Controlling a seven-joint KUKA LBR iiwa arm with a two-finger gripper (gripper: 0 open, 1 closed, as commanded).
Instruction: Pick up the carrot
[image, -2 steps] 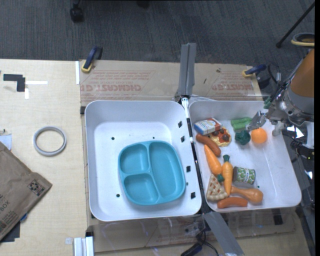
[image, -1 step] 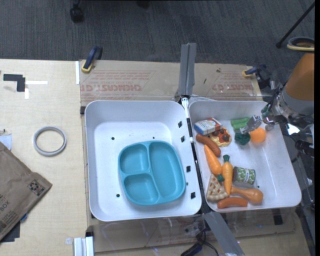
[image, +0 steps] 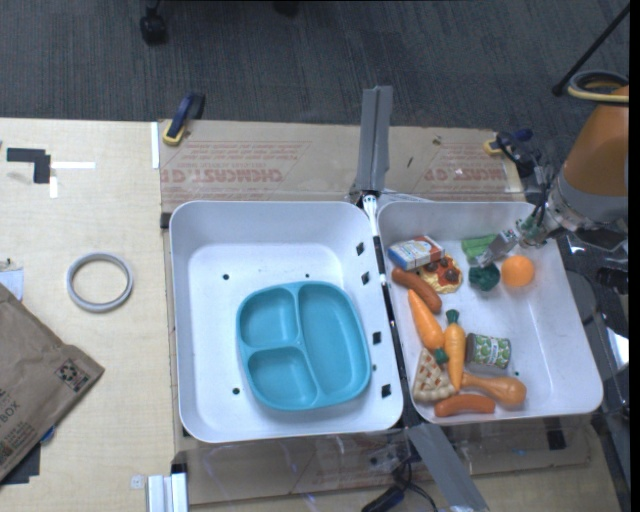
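Because the carrot (image: 455, 346) lies mid-bin in the right bin (image: 580, 330), touching a waffle (image: 431, 376) and a can (image: 489, 351), a neighbour could be grasped instead. Whether the gripper (image: 520, 235) jaws are parted cannot be told.

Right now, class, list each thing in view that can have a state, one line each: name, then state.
carrot: lying in the right bin, green top pointing away, not gripped
claw: low over the right bin's far side, nothing seen between its fingers
blue divided plate: flat in the left bin, right way up
green can: on its side beside the carrot
tape roll: lying flat on the bench
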